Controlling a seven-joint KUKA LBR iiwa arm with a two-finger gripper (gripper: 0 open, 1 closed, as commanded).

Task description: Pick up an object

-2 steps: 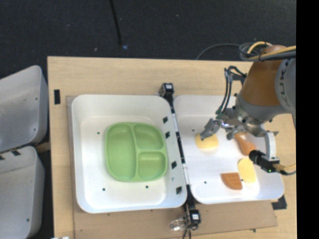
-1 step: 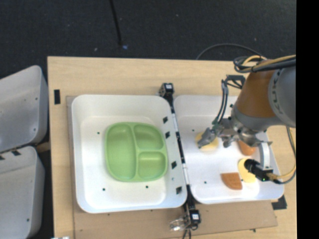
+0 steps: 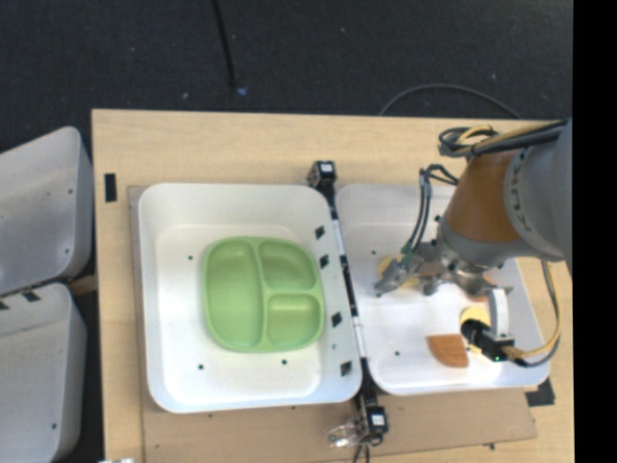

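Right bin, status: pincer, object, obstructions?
Pincer low in right bin, grip unclear. Orange-brown piece lies apart, nearer the front. Green plate sits in left bin, clear of it.

The left bin [image 3: 169, 258] and right bin [image 3: 400, 340] are plain white. The plate [image 3: 262, 293] in the left bin is light green, unpatterned. In the right bin's near part is an orange-brown piece [image 3: 448, 349]. The table [image 3: 212, 143] is pale wood, the arm [image 3: 545, 196] is grey with an orange band, and the floor [image 3: 289, 37] is nearly black.
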